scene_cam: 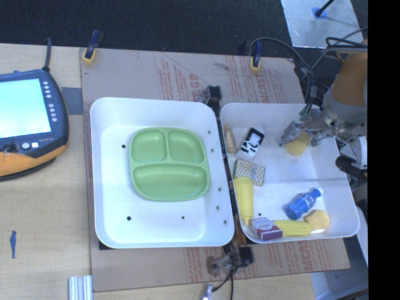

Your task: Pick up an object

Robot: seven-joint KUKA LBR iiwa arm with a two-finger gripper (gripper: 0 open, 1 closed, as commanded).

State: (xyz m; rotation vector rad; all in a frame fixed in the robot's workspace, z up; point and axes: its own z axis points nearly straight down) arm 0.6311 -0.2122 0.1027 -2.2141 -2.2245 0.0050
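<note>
My gripper (pixel 301 136) hangs over the far right part of the right bin (pixel 334 174), below the grey arm with its orange band (pixel 350 80). Its fingers stand apart, open, on either side of a small yellow object (pixel 297 145) that lies on the bin floor just beneath them. I cannot tell whether they touch it. Elsewhere in this bin lie a blue bottle (pixel 303 203), a corn cob (pixel 317 219), a long yellow piece (pixel 291 228), a purple box (pixel 266 229), a yellow block (pixel 244 196), a patterned square (pixel 250 172) and a black-and-white box (pixel 252 141).
The left bin (pixel 109 167) holds a green divided plate (pixel 169 164). A small beige bottle (pixel 230 139) lies by the divider between the bins. A tablet-like pendant (pixel 28 117) rests at the bench's left. Cables run behind the arm at the top right.
</note>
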